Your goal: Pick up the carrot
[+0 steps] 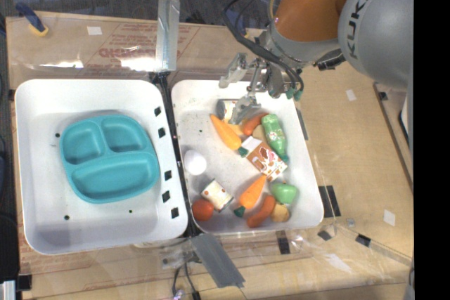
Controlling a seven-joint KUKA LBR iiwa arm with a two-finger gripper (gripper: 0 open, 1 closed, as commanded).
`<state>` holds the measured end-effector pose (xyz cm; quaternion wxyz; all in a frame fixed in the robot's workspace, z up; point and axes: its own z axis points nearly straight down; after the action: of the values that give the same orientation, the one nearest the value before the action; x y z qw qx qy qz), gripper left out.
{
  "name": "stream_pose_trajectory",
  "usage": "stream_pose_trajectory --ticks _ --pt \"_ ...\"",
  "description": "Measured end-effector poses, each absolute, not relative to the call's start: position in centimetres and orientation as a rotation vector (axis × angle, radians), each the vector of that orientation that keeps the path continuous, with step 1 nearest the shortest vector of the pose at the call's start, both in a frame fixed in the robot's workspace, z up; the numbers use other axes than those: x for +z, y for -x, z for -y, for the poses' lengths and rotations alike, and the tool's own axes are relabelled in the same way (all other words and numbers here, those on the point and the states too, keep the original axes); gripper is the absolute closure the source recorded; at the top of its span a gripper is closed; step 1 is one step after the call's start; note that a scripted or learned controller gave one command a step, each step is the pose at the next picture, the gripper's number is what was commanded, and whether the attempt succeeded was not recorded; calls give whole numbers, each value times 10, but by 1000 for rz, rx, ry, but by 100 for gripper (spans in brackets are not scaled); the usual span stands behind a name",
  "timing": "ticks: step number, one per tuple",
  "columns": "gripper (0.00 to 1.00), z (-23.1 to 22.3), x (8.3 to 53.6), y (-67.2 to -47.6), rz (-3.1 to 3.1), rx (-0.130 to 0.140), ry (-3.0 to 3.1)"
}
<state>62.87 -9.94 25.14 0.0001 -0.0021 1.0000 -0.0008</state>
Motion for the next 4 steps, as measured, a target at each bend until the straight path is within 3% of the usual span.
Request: stream_pose_trajectory --ticks 1,2,3,4 --pt "0 114 91 -605 -3140 1 121" --pt "100 112 103 -607 -3135 0 134" --pt "100 107 193 -659 -3071 -5 625" --pt "100 106 121 -573 -3068 2 693"
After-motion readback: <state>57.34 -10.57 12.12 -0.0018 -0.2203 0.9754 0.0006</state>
